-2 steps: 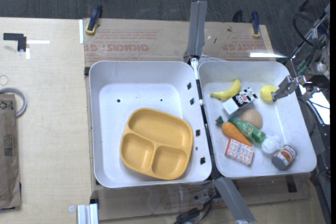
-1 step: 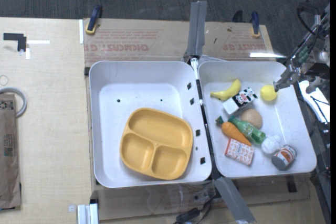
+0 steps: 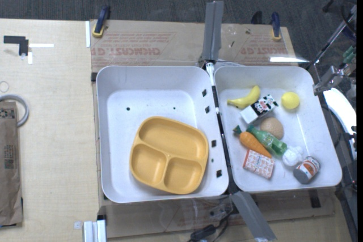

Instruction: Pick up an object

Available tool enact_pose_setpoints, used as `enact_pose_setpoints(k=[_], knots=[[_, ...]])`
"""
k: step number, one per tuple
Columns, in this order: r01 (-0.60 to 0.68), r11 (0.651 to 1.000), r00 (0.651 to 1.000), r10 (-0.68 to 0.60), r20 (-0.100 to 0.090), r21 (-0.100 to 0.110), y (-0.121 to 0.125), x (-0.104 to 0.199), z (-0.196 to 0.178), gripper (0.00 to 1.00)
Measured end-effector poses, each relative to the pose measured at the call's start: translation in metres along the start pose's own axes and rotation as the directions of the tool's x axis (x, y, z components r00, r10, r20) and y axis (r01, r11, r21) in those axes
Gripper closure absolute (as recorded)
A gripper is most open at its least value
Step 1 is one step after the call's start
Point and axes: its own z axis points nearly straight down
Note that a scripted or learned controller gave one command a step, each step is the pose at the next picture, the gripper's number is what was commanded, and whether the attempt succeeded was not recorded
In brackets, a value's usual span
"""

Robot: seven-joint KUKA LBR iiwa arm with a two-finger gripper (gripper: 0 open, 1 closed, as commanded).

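Clutter in the right bin: banana, carrot, bottle touching, so fingers may snag two; gripper state unclear.

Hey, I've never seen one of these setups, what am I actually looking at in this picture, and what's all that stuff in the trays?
One camera looks down at a slant on a bench with two shallow white bins. The left bin holds a yellow divided plate. The right bin holds toy-like items: a banana, a yellow ball, a cow-print carton, a carrot, a green bottle, an orange packet and a small can. The machinery at the right edge is probably part of the robot arm, which is meant to pick up an object.
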Motion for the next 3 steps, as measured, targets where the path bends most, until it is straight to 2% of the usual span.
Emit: enact_pose_setpoints(k=[1, 2, 3], knots=[[0.001, 1.0, 1.0, -0.001, 0.001, 0.001, 0.001, 0.0, -0.008, 1.0], [0.061, 0.998, 0.998, -0.061, 0.0, 0.0, 0.006, 0.003, -0.124, 1.0], [0.117, 0.993, 0.993, -0.117, 0.0, 0.0, 0.086, -0.01, -0.124, 1.0]])
